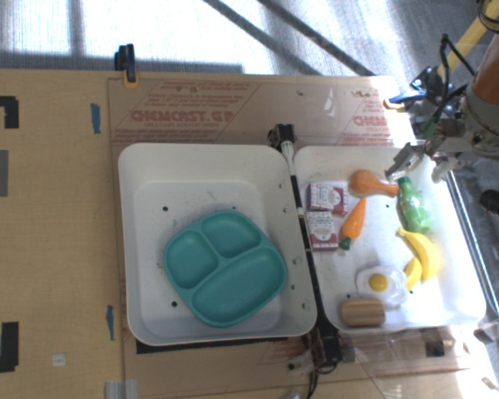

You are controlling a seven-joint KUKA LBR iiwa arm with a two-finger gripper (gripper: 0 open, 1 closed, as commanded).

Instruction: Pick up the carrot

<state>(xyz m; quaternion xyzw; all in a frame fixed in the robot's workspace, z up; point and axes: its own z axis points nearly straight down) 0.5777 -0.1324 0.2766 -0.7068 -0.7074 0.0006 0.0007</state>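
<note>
The carrot (354,221) lay in the right bin (461,302), tilted, its green tip low and to the left, just right of two small red-and-white cartons (324,214) stacked one above the other; the print on the cartons was too small to read. Just above the carrot lay an orange-brown drumstick (371,183), its thin end pointing right. To the carrot's right stood a green bottle (413,206), and below that a banana (422,258). A fried egg (379,282) lay below and to the right of the carrot, with a tan bread roll (363,312) just beneath it.

The pincer (419,164) hung over the bin's upper right corner, above and to the right of the carrot and well apart from it, near the bottle's top. Its two grey fingers stood spread, with nothing between them.

Left of the carrot, across the bin walls, the left bin (141,223) held a teal divided plate (224,266). On the brown sheet covering the table (50,223), above the bins, faint red mirrored lettering seemed to read "CHEMCAST GP".
</note>
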